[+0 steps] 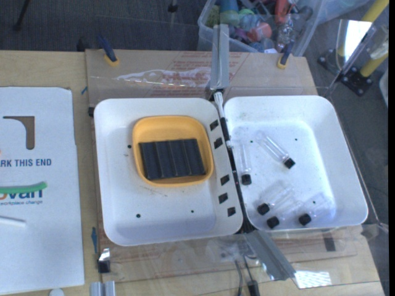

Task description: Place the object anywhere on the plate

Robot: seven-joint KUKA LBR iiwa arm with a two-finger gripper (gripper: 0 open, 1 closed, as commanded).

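Observation:
A square yellow plate (143, 130) lies in the left white bin (123, 217), a little above its middle. A flat black ribbed slab (171, 159) rests on the plate and covers most of its floor. In the right white bin (324, 125) lie several clear vials with black caps. One vial (278, 152) is near the centre, another (244, 164) is by the left wall, and others (274, 202) are clustered at the front.
The two bins meet at a ridge (223, 165) with black marks along it. A white printed sheet (37, 184) covers the bench to the left. Behind the bins stands a clear tub of colourful items (265, 11).

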